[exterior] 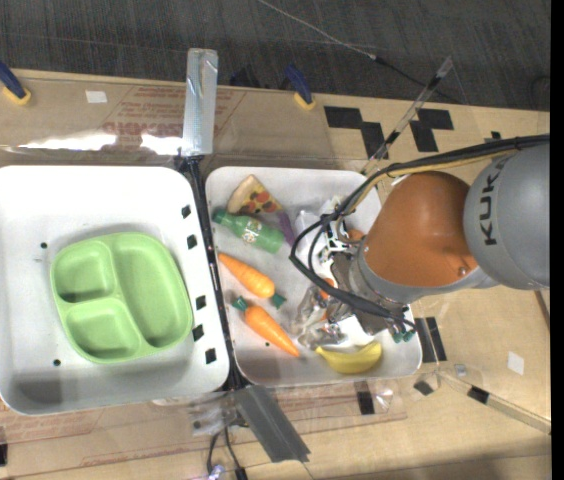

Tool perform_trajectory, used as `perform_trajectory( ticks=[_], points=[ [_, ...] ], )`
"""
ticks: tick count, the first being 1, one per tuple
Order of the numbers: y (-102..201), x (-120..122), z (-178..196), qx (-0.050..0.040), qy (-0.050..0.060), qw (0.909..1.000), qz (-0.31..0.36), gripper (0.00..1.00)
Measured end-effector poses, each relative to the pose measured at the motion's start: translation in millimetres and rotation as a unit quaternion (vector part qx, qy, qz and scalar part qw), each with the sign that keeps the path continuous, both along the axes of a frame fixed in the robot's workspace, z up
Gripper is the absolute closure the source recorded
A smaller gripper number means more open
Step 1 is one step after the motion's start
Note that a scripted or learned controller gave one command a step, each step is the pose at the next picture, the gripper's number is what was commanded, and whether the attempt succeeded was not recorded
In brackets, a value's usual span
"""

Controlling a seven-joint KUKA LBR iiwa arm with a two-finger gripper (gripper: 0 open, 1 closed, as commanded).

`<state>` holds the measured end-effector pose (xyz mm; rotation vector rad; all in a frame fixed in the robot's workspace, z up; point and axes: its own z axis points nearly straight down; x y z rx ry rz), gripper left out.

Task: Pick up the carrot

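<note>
Two orange carrots lie in the right bin (292, 180). One carrot (246, 275) rests near the bin's left wall, and the other carrot (267, 330) lies just below it toward the front. My gripper (317, 320) hangs low in the bin's front right part, under the orange wrist band. It sits just right of the lower carrot's tip and above a yellow banana (352, 357). Cables and the wrist cover the fingers.
A pizza slice (254, 197) and a green bottle (252, 231) lie at the back of the right bin. The left bin (22, 208) holds a green divided plate (120, 295). A metal bar stands between the bins at the back.
</note>
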<state>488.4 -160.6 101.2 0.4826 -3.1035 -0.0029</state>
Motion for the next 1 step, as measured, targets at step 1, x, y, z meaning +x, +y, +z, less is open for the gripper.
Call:
perform_trajectory(
  ticks=[1],
  points=[
    [38.6,6.4,113.6,-0.0017,-0.007,0.9981,-0.061,1.00]
  ],
)
